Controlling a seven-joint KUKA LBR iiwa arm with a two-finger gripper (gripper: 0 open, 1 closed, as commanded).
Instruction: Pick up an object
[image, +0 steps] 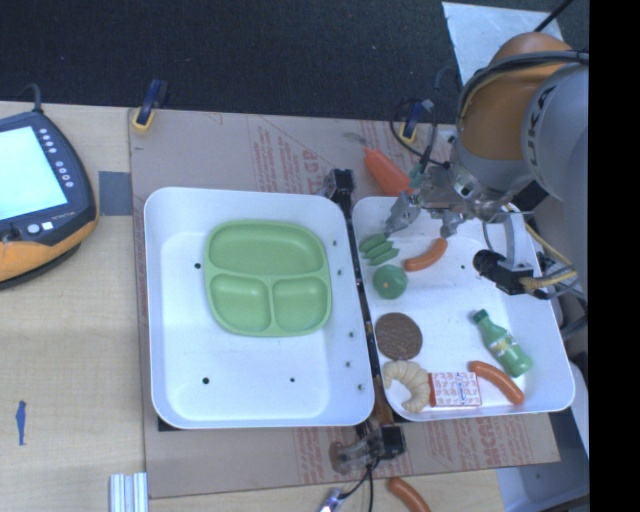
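My gripper (425, 218) hovers over the far end of the right bin (548, 318), open, with one finger (400, 214) to the left and the other to the right. Nothing sits between them. Just below the gap lies a small orange sausage (427, 254). Left of it lie a green pea pod (378, 248) and a round green fruit (390, 282). Further forward in the bin are a brown cookie (398, 335), a croissant (407, 378), a red-and-white packet (455, 390), a longer sausage (497, 381) and a green bottle (503, 343).
The left bin (180, 330) holds a green divided plate (268, 277). A carrot (385, 172) lies on the cardboard beyond the right bin, and another sausage (410, 493) lies in front of it. A teach pendant (40, 195) rests at the far left.
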